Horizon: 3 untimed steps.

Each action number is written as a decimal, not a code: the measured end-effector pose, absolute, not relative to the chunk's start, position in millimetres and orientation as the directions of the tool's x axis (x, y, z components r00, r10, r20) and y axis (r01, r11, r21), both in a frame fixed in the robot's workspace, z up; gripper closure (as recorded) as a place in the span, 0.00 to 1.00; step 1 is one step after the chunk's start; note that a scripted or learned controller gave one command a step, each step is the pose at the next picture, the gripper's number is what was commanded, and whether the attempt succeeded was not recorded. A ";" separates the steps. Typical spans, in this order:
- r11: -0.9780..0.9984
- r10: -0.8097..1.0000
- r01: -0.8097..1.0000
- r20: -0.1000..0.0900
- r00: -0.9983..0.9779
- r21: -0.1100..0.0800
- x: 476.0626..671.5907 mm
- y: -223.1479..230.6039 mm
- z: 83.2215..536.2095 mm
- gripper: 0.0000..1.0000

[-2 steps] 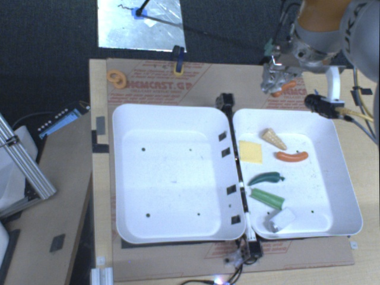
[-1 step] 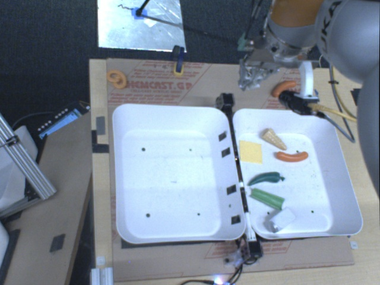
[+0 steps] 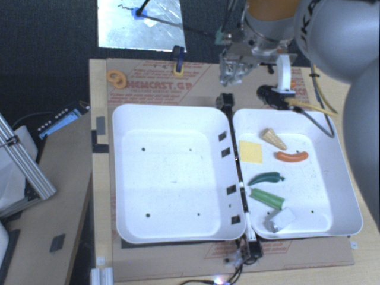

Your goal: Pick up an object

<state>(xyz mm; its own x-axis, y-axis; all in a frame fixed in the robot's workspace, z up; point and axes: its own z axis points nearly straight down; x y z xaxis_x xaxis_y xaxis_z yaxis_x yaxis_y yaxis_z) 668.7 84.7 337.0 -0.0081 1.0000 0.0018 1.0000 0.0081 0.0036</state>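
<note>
The right bin (image 3: 341,186) holds several small things: a tan cone (image 3: 274,138), a yellow square slice (image 3: 250,152), a red sausage (image 3: 291,155), a dark green pepper (image 3: 264,178), a lighter green piece (image 3: 266,197) and a pale grey block (image 3: 280,218). My gripper (image 3: 230,75) hangs high above the bench behind the far edge of the bins, near the divider between them. Nothing shows between its fingers. It is well clear of everything in the right bin.
The left bin (image 3: 169,171) is bare white with small dark marks. An orange ring (image 3: 117,78) and a blue-and-yellow clamp (image 3: 178,60) lie on the cardboard behind the bins. A shiny sheet (image 3: 139,16) lies farther back.
</note>
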 end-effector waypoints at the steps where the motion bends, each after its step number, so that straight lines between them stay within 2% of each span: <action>1: 0.011 1.000 1.000 0.004 -0.011 0.003 645.2 155.4 352.2 1.00; 2: 0.010 1.000 1.000 0.004 -0.010 0.004 640.9 221.6 364.6 1.00; 3: 0.006 1.000 1.000 0.002 -0.006 0.006 669.6 235.4 381.8 1.00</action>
